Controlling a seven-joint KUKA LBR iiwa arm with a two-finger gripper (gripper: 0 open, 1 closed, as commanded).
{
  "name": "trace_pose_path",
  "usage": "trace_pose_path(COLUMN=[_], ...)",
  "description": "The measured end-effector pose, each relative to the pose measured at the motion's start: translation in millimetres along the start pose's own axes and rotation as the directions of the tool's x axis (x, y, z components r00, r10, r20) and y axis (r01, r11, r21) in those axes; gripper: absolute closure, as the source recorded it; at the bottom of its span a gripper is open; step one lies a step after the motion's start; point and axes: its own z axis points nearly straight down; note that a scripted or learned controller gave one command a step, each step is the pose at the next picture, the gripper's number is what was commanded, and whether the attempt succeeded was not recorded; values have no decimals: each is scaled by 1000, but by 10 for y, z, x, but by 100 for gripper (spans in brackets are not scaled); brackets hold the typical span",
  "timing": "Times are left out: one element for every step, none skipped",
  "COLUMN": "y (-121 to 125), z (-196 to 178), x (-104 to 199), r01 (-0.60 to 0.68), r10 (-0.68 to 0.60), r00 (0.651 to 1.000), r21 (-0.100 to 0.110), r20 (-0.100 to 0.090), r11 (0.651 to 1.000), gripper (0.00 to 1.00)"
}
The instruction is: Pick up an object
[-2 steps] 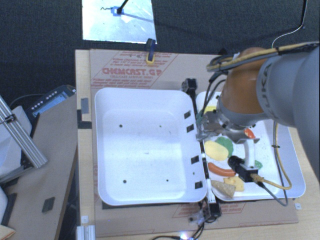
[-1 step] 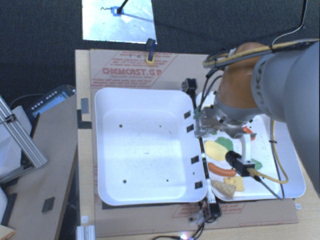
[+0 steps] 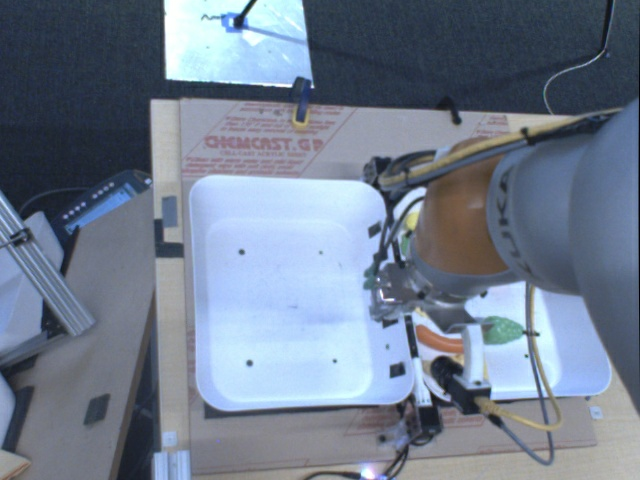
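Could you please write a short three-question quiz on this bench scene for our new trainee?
1. True or false: the arm hangs over the right bin.
2. Multiple choice: which colours show on the things lying in the right bin beneath the arm? A) blue and yellow B) orange and green C) purple and black
3. Fill in: the yellow clamp sits on the board's ___ edge in the camera view.

Key
1. True. The arm's orange band and wrist cover much of that bin.
2. B: an orange thing and a green thing peek out below the wrist.
3. Top, above the left bin.
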Motion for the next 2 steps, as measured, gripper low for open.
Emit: trace_pose_path(y=[521,1193], z=[-2031,-2157], x=[-38,138], r01=[-2,-1], r10=[2,1], r00=[1000,1000], r21=[-25,-12], r20=[0,3], r11=[1000,1000], gripper=[100,100])
